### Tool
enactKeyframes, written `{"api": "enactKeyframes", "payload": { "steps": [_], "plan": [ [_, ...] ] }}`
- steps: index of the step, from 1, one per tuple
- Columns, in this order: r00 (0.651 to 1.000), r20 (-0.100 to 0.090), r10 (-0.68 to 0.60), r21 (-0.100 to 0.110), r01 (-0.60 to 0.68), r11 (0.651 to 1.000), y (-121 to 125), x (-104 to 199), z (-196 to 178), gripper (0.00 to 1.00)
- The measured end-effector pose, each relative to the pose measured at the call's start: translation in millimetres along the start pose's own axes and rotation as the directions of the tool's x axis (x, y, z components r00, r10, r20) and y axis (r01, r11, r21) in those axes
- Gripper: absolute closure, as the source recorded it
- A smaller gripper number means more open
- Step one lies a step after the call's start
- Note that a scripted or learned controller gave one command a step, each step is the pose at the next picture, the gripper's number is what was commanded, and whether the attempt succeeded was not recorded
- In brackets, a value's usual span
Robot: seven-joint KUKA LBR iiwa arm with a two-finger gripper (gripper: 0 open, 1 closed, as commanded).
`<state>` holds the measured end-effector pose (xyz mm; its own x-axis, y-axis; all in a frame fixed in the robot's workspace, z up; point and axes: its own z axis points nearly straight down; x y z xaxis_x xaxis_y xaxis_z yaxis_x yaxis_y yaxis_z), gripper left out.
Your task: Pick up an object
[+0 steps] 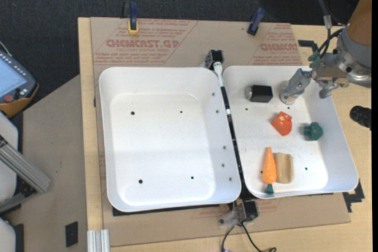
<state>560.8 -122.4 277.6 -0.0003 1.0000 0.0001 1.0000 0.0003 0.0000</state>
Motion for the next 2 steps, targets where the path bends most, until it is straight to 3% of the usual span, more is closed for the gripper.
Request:
{"api": "enactKeyframes", "payload": {
  "steps": [1, 2],
  "plan": [
    [1.0, -0.004, -0.001, 0.016, 0.001, 1.0, -10.3, 26.9, 178.1, 0.0],
    [1.0, -0.001, 0.001, 0.003, -0.001, 1.0, -5.0, 25.5, 183.5, 0.0]
  ]
}}
